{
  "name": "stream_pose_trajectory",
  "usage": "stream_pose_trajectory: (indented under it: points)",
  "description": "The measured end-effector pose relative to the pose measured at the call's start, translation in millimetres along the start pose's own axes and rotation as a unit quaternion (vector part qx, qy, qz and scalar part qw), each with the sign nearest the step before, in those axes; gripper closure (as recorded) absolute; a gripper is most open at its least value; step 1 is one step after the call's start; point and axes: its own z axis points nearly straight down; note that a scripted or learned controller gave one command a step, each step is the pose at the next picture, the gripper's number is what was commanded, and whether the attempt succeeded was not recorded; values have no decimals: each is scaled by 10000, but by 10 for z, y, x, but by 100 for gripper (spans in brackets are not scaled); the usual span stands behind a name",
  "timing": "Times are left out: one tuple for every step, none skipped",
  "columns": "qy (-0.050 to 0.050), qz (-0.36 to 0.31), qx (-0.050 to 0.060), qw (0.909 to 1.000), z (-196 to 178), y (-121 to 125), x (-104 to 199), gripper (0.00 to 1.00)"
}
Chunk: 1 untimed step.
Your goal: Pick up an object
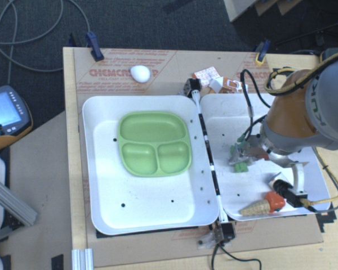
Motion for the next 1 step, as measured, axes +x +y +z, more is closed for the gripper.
stream_pose_trajectory:
  points:
    - [-3, -17, -7, 10000, -907, 323, 724, 100]
